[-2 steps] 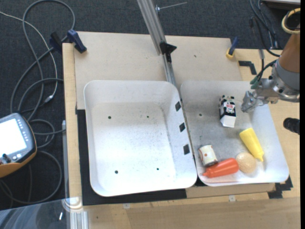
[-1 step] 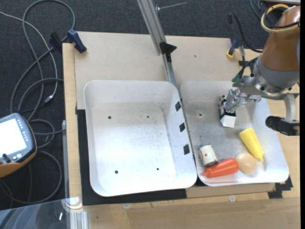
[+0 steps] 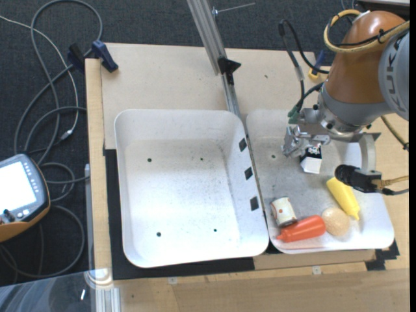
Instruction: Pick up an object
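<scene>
On the floor at the far left, a pendant (image 3: 18,197) with a lit screen lies among loose cables, well away from the bench (image 3: 162,77). On the bench's far left corner sits a blue clamp (image 3: 104,56). The left bin (image 3: 130,132) stands next, its floor speckled with dark flecks and a few small dots. A slanted metal rail (image 3: 208,34) comes down from the top and meets the seam between the left bin and the right bin (image 3: 383,229). In the right bin, near its front edge, lies a small white cylinder (image 3: 283,210) with a red mark, and just in front of the cylinder, touching or nearly touching it, an orange carrot (image 3: 301,229) lies on its side. Right of the carrot sits a pale roundish lump (image 3: 337,221), and just behind that a yellow banana-like object (image 3: 344,197) lies at a slant. Behind the cylinder, towards the middle of the right bin, the gripper (image 3: 300,142) hangs low over the bin floor, with a small white and black block (image 3: 312,161) just beside it; whether its fingers are apart or closed, or grip anything, cannot be told. The grey arm (image 3: 367,57) with its orange band rises to the right above it.
</scene>
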Robot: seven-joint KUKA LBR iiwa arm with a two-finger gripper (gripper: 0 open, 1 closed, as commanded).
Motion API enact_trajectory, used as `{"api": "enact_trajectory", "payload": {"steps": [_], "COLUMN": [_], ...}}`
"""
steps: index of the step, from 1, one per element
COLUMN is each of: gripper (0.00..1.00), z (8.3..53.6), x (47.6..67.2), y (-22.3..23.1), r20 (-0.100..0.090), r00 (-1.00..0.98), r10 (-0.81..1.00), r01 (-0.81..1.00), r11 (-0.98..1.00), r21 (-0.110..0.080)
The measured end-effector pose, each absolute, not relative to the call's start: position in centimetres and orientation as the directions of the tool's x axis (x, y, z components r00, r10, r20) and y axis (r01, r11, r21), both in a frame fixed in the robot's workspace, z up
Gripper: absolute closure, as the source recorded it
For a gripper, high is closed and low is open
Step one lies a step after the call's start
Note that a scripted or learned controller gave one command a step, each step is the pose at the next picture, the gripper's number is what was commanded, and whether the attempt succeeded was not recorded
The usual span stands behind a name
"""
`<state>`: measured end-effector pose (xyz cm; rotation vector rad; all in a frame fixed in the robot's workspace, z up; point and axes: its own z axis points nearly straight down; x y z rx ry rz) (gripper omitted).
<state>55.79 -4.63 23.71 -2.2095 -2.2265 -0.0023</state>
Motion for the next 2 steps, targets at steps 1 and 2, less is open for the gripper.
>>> {"api": "enact_trajectory", "payload": {"steps": [1, 2], "gripper": [1.0, 1.0], "z": [23.7, 24.1], "x": [53.9, 54.0], "y": [1.2, 7.0], "r20": [0.004, 0.003], "r00": [-0.008, -0.008], "r10": [1.0, 1.0], "r01": [1.0, 1.0], "r11": [0.008, 0.008], "r21": [-0.004, 0.001]}}
